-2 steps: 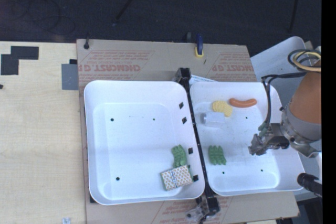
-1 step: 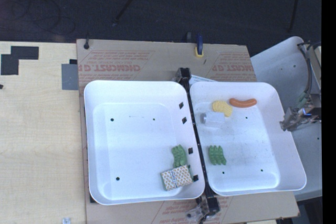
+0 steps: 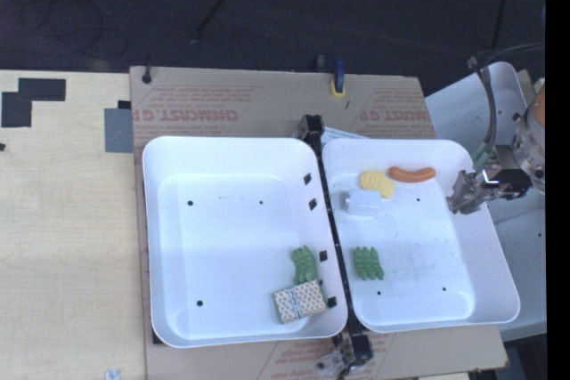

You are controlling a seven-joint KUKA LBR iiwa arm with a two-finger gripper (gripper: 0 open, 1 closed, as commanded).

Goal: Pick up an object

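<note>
The right bin (image 3: 481, 280) holds an orange sausage-shaped piece (image 3: 411, 174) near its back wall, a yellow ridged piece (image 3: 377, 182) beside it, a pale translucent block (image 3: 363, 202) just in front of that, and a green ridged piece (image 3: 367, 262) near the divider. In the left bin (image 3: 169, 280) lie another green ridged piece (image 3: 305, 263) and a beige patterned block (image 3: 298, 301). My gripper (image 3: 463, 196) hangs over the right bin's right rim, to the right of the sausage and apart from it. Nothing shows between its fingers.
Both bins sit on a cardboard sheet (image 3: 223, 107) with a blue and yellow clamp (image 3: 338, 77) at its back edge. Black clips (image 3: 312, 127) join the bins at the divider. A pale wooden bench top (image 3: 62, 236) extends to the left.
</note>
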